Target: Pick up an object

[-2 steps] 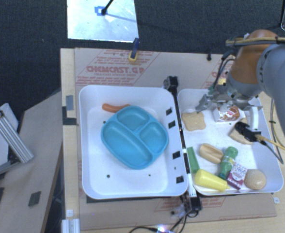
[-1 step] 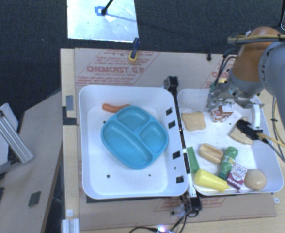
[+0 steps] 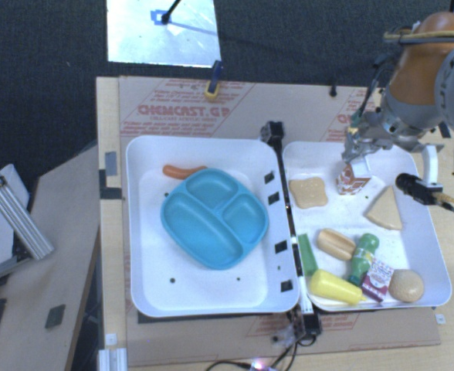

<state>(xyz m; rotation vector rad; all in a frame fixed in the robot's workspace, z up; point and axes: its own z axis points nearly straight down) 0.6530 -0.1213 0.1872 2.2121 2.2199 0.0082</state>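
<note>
The arm comes in over the far right corner of the right bin, and its gripper hangs straight above a small red-and-white carton that stands on the bin floor near the far edge. The gripper's tip sits very close to the carton's top, but from here I cannot tell whether the jaws are apart or together, nor whether they touch the carton at all. Taking that carton as the marker: a slice of toast lies just to its left, a pale cheese wedge lies to its right and a little nearer, and a hot dog bun lies nearer still. Beyond the bun, toward the near edge, there is a green bottle, a yellow corn-like piece, a small red packet and a round beige bun, with a green stick lying along the bin's left wall. Well to the left of the carton, the left bin holds a blue divided plate with an orange carrot-like piece just behind it. Both bins rest on a brown sheet on the worktop.
</note>
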